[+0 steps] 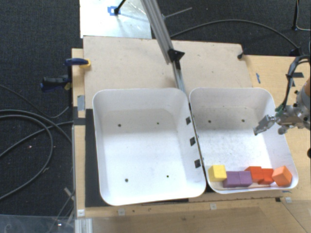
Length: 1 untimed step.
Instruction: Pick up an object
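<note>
Four blocks lie in a row along the near wall of the right bin [228, 97]: a yellow block [217, 172], a purple block [237, 178], a red block [260, 174] and an orange block [282, 176]. My gripper [263, 125] hangs over the right side of this bin, up and away from the blocks, with nothing seen in it. The arm comes in from the right edge of the view.
The left bin [104, 130] stands beside the right one, their walls touching. A slanted metal pole [160, 28] crosses the bench from the top and ends at the seam between the bins. Clamps [77, 62] sit at the bench's left edge.
</note>
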Motion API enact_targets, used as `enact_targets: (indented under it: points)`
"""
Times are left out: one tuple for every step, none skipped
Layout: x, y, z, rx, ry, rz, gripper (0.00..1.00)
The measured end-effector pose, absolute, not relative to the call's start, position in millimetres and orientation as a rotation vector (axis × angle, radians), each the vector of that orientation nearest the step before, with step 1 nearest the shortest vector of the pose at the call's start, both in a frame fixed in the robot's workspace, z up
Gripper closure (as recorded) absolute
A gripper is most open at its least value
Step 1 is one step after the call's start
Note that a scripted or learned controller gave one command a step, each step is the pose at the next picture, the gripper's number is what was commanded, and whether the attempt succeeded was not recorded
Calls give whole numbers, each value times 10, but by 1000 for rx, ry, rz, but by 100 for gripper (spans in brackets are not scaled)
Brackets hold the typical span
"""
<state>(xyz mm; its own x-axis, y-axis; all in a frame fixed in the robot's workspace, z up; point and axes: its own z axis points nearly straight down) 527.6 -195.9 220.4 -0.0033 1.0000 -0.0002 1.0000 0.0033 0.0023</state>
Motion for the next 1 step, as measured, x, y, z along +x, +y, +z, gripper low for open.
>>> enact_targets:
  points:
    - [5653, -2065, 1941, 2211, 2226, 1, 0]
